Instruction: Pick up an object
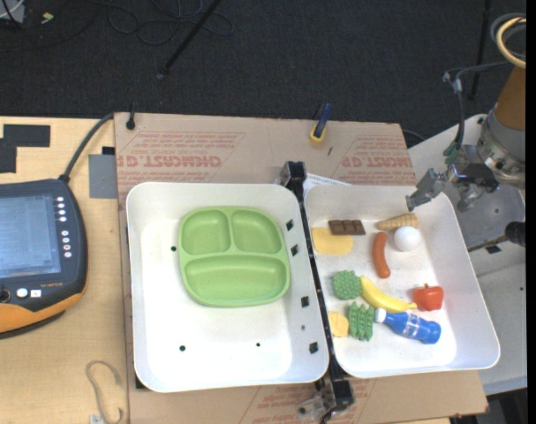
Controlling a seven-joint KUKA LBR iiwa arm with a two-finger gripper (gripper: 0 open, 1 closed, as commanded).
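The right bin holds several toy foods. Among them are a brown chocolate bar, a yellow slice, a cone, a white ball and a red sausage. Nearer the front lie a green broccoli, a banana, a red pepper, a blue bottle and a green knobbly piece. My gripper hangs above the bin's far right corner, just right of the cone, with nothing seen in it.
The left bin carries a green divided plate. A grey teach pendant rests on the bench at far left. A blue and yellow clamp sits at the cardboard's back edge. The arm's mount stands beside the right bin.
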